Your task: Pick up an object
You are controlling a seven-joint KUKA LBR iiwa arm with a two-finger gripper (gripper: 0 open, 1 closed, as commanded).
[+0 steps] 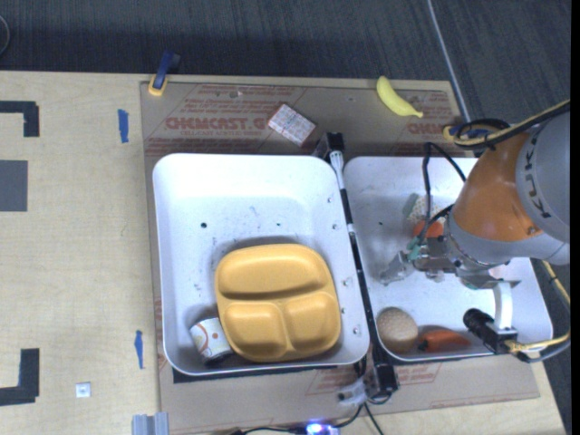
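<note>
The divided tray [275,299] is mustard yellow; both bins [245,184] are white; the banana [397,98] is bright yellow; the carrot-like piece [444,338] is orange; the round bun [397,326] is tan; the tabletop [72,243] is pale wood with blue tape marks [123,125].

The table [63,270] looked like pale wood, matt, with a faint grain. On it lay a brown cardboard sheet [227,116], dull and printed in red. The two white bins [172,207] appeared to be smooth plastic with a soft sheen, the left one scuffed with dark specks. The yellow divided tray [275,297] looked like smooth, slightly glossy plastic. The banana [397,98] had a smooth, matt yellow skin. The arm's orange band [494,198] and grey casing [553,179] were smooth and lightly glossy.
</note>
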